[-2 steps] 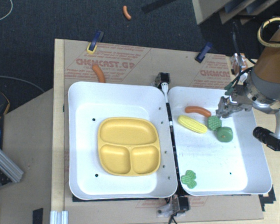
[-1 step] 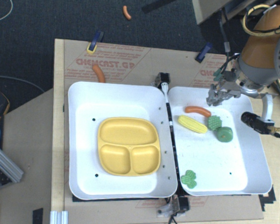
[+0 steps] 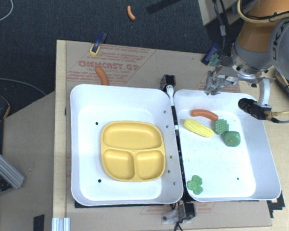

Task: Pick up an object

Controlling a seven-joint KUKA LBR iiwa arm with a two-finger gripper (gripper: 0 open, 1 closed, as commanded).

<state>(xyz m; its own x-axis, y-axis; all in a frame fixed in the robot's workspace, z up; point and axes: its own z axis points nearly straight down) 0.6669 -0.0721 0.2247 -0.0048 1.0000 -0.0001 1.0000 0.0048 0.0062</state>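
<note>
Altogether we count five toys in the right bin (image 3: 260, 160): one sausage (image 3: 204, 113), one corn cob (image 3: 199, 127), three green pieces; the gripper (image 3: 214, 88) hovers empty, grip unclear.

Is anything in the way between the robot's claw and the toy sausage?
Nothing visible. The gripper hangs over the right white bin's far edge, and the orange-red toy sausage lies just nearer in open view; the yellow toy corn cob sits beyond it.
</note>
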